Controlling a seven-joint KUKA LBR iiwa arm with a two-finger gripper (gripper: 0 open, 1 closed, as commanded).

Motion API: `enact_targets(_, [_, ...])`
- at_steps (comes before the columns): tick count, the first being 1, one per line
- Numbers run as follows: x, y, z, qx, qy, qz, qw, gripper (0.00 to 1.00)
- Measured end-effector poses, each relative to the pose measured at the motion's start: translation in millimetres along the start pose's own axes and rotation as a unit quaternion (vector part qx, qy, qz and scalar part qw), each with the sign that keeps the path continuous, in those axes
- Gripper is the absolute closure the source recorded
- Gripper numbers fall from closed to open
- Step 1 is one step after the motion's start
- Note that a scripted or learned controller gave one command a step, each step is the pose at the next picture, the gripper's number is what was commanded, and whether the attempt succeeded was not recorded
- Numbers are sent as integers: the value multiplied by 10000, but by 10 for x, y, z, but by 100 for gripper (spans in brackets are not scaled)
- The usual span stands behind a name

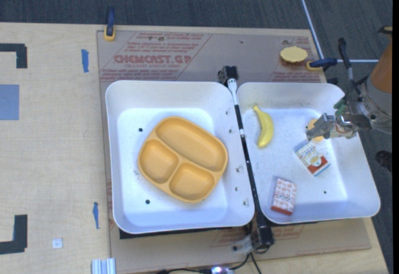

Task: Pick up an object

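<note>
Reading the board (206, 54) under the bins was easy enough: it said "CHEMCAST GP" in red, though the smaller print around it was too tiny to make out. Two white bins sat side by side on the counter (50, 141). The left bin (124, 110) had one yellow three-part plate (182, 158). The right bin (355, 185) had three things: one banana (264, 126) near the divider, one small white carton (312, 157) with a picture on it I couldn't read, and one red-and-white box (283, 195) near the front, label also too blurry. The hand (324, 126) hung just above the carton, over the right bin, with something orange at its tip; couldn't tell how far open it was or whether it had hold of anything. The arm (380, 79) was cut off at the right edge.
</note>
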State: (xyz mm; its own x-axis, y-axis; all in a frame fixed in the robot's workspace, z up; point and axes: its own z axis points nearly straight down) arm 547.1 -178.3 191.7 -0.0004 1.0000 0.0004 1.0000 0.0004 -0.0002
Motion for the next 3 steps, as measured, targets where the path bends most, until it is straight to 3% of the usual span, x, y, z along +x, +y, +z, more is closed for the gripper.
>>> enact_targets(1, [487,59,1026,-54,-22,0,10000,0])
enact_targets(2, [486,76,911,-84,-28,2,10000,100])
enact_targets(3, [1149,-295,68,-8,-1,-5,10000,100])
